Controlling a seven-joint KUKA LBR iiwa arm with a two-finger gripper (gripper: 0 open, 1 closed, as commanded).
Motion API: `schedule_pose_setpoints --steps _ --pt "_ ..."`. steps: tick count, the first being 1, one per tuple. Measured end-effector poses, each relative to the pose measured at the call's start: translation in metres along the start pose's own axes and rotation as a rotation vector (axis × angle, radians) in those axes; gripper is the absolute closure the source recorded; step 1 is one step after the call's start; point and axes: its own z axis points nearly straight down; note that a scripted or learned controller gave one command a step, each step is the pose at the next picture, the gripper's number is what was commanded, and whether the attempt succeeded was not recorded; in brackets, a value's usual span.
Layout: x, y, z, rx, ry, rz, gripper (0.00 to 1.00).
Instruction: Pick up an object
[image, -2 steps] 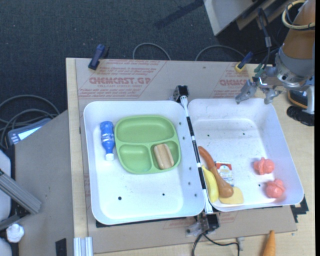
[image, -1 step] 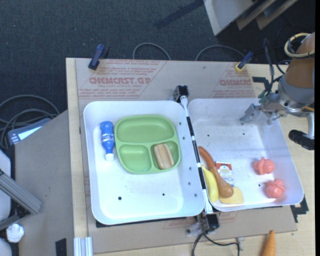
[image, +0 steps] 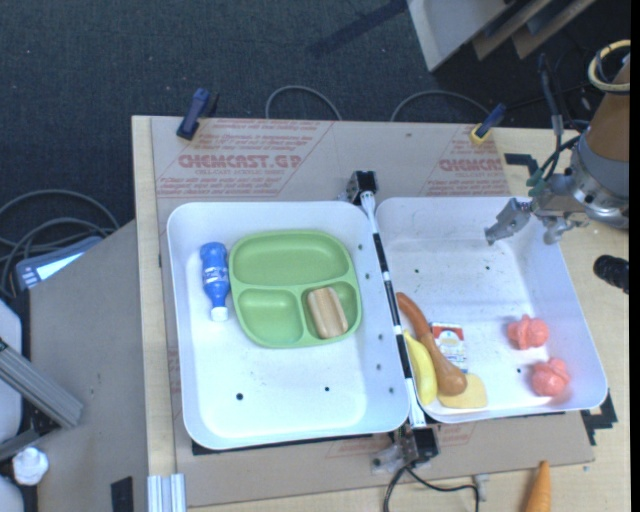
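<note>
The brown board (image: 300, 150) under the bins carries red print, "CHEMCAST GP", at the top left and repeated at the top right. The smaller lines beneath are too small to read.

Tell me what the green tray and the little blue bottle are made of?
The green tray looks like smooth molded plastic: one even color, rounded compartments, a soft sheen. The blue bottle beside it also looks plastic, shiny blue with a white cap, likely a toy. I can't be sure from a picture.
</note>
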Motion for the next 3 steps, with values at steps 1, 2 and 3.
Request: schedule_pose_setpoints --steps 1,2,3 --pt "-0.049 -0.004 0.03 0.003 0.0 0.002 0.0" --pt "-0.038 -0.073 0.129 0.003 0.002 0.001 0.0" --pt "-0.023 -0.115 0.129 0.003 0.001 0.002 0.0"
